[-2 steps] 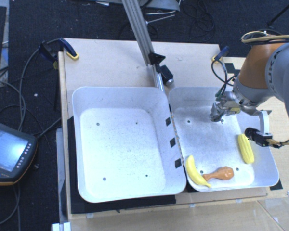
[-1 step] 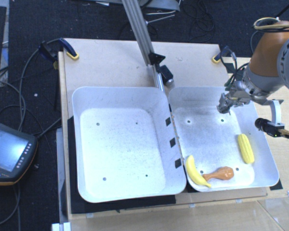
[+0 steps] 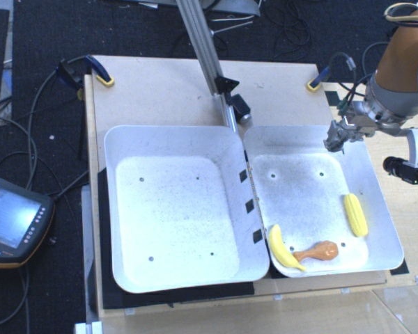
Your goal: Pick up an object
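Note:
The right bin [image 3: 292,179] holds three small things near its front. A yellow banana [image 3: 281,249] lies at the front left corner. An orange-brown drumstick-shaped toy [image 3: 318,252] lies just right of it, touching or nearly touching the banana. A yellow corn cob [image 3: 355,214] lies by the right wall. My gripper [image 3: 334,141] hangs over the bin's back right corner, well apart from all three, with nothing visible in it.
The left bin [image 3: 174,207] sits beside the right one. A slanted aluminium post [image 3: 205,47] rises from the bench behind the bins. Yellow clamps [image 3: 104,81] mark the bench's back corners. A teach pendant [image 3: 10,221] lies off the bench at left.

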`<state>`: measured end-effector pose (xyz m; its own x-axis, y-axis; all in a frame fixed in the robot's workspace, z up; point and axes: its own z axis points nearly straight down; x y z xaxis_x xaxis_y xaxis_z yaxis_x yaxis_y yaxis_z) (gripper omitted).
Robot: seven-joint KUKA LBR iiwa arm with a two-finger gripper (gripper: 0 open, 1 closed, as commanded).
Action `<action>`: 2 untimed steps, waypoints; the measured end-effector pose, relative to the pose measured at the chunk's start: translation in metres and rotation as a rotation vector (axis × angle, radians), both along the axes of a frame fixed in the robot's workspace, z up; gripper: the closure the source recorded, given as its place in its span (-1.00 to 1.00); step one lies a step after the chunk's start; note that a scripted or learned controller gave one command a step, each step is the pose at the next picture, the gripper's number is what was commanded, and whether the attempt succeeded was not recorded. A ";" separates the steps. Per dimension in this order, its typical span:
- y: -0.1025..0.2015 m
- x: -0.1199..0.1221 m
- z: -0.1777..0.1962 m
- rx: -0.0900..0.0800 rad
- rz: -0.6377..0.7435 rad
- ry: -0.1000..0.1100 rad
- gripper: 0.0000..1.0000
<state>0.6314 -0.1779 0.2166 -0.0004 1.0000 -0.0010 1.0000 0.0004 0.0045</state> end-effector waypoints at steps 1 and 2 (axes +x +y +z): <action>0.052 0.002 0.014 0.002 0.004 0.003 1.00; 0.096 0.009 0.015 0.002 0.004 0.004 1.00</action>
